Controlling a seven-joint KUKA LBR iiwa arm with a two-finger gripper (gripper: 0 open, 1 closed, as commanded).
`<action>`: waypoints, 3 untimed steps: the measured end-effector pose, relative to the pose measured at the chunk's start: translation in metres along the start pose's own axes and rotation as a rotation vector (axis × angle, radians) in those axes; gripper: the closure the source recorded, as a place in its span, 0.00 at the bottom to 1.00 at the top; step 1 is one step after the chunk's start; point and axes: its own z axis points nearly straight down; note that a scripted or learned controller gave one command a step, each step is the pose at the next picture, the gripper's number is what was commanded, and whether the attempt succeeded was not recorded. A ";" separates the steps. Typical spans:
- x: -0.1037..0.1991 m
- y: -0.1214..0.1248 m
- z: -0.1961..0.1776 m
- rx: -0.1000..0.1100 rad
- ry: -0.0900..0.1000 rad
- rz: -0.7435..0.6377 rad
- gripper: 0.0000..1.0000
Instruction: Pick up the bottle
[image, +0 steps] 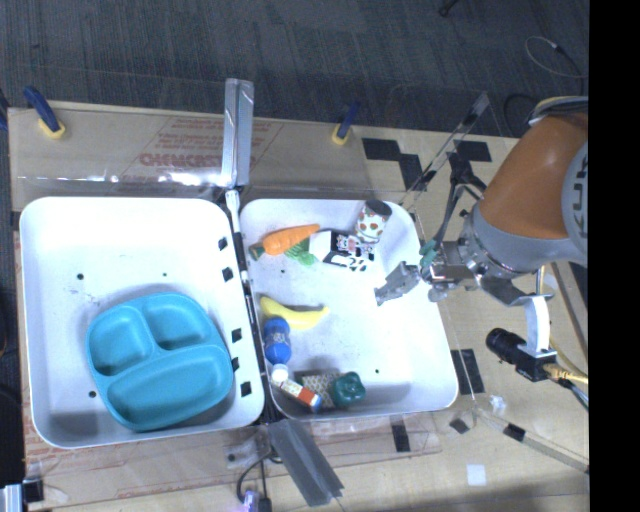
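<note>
Plywood-looking surface (120, 140) with red printed lettering sits under both bins, and dark carpet runs along the top behind it. Your arm (530, 200) comes in from the right, orange band up top and the grey wrist angled down and to the left, so the gripper (398, 283) hangs over the right edge of the right bin (420, 350). It's pointing left into the bin at a slant and isn't touching anything; from this angle you can't tell how far apart it's set, the tip just reads as one grey blob. Left bin (50, 300) has a blue divided plate (160, 357) lying flat toward the front, three compartments, nothing on it. Right bin is the busy one: a carrot (288, 239) with its green top near the back wall, a black-and-white patterned thing (352, 250) just beside it, and a small round white and red object (372, 223) in the back corner. A banana (295, 312) lies mid-left. The bottle (277, 341), blue with a yellow cap, is right below the banana against the left wall, well apart from the gripper. At the front there's a little tube-like item (297, 391), a speckled piece (318, 382) and a dark green cup-ish object (349, 389) bunched together.
</note>
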 end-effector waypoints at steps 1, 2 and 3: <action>0.058 -0.026 0.089 0.002 0.001 0.243 0.00; 0.057 -0.026 0.161 0.001 0.002 0.352 0.00; 0.057 -0.026 0.152 0.002 0.002 0.347 1.00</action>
